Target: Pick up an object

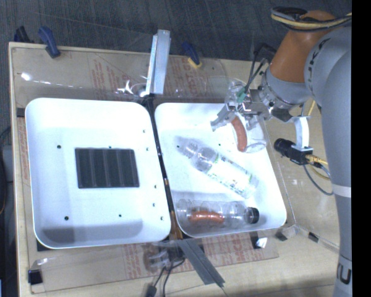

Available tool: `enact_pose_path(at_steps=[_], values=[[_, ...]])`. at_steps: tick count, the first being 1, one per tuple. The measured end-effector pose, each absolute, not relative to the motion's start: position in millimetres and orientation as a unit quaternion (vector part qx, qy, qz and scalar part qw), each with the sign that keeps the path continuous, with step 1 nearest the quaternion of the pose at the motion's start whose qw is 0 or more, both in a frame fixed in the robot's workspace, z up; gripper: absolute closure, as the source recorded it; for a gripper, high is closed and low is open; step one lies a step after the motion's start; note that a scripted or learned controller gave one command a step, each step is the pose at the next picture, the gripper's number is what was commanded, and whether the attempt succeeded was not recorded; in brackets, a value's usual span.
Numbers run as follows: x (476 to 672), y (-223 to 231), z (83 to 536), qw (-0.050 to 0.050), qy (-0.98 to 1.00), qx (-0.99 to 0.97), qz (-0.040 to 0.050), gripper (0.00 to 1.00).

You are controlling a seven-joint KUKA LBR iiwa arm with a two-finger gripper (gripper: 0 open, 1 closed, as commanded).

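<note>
While your gripper (237, 117) hangs over the right bin's (273, 193) far corner, fingers clamped on a red sausage-shaped object (240, 135) hanging straight down between them, you only need lift.

Even overhead illumination, moderately bright, with the white surfaces near overexposure: the left bin (43, 166) glares along its upper rim and loses surface detail, while a soft grey shadow pools in its lower left corner. The right bin (269, 190) shows specular highlights on the clear plastic bottles (219, 169). The dark floor beyond the bench's (80, 64) far edge is underexposed and grainy. Overall sharpness is low, with fine detail smeared throughout.
</note>
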State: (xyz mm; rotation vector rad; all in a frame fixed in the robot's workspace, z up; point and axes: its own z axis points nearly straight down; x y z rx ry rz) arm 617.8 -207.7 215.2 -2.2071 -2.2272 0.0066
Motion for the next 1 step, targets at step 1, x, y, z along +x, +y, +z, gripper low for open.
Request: enact_pose_path(at_steps=[1], values=[[599.3,-208.8,110.9,0.001,-0.776,-0.631,0.0003,0.0]])
